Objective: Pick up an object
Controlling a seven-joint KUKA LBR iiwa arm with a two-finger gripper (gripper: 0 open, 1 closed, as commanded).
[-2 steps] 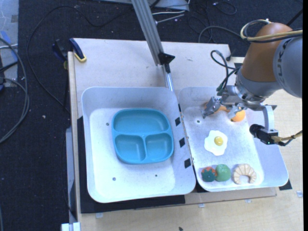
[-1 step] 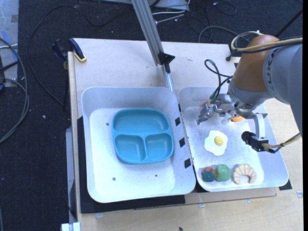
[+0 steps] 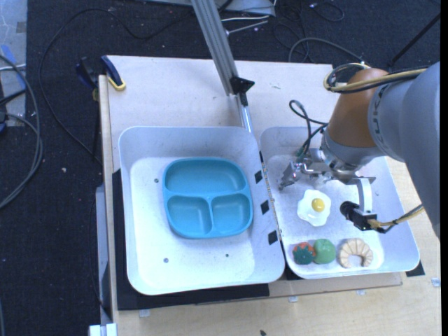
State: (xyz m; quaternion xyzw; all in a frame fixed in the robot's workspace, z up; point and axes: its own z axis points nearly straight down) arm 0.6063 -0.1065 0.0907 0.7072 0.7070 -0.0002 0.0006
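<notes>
Two shallow white bins sit side by side on a pale bench [image 3: 175,89] that stands on dark carpet strewn with black cables. The left bin [image 3: 140,257] holds a blue divided tray [image 3: 207,197] with three compartments, lying near its centre. The right bin [image 3: 399,250] carries the food toys: a fried egg [image 3: 314,208] near its middle, a croissant [image 3: 355,253] toward five o'clock from the egg, and a green-and-red vegetable piece [image 3: 313,251] at six o'clock from the egg, just beside the croissant. The grey arm with its orange band [image 3: 353,114] enters from three o'clock and hangs over the right bin. Its gripper [image 3: 297,171] sits at about eleven o'clock from the egg, close to it; whether it is spread or closed, I cannot tell. A slanted metal pole [image 3: 213,33] rises at twelve o'clock.
</notes>
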